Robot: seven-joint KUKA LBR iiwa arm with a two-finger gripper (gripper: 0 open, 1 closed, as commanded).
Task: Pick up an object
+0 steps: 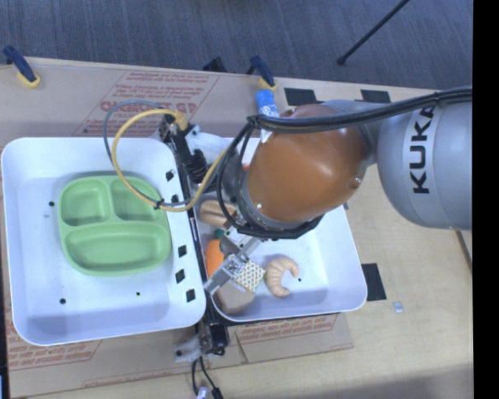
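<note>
My gripper [233, 268] reaches down into the right bin [341, 264], near its left wall. Below the orange wrist band its fingers sit over a small pile of things. An orange object [213, 258] lies just left of the fingertips. A tan round item [235, 299] rests under them, near the bin's front edge. A pale croissant-shaped piece [281, 274] lies to the right of the gripper. Another tan item [212, 214] shows behind, partly hidden by the arm. The view leaves it unclear whether anything sits between the fingers.
The left bin [33, 306] holds a green divided tray [112, 225]. A yellow cable [129, 127] loops over the divider between the bins. The big arm body [303, 173] covers most of the right bin's back half. A blue clamp [266, 102] stands behind.
</note>
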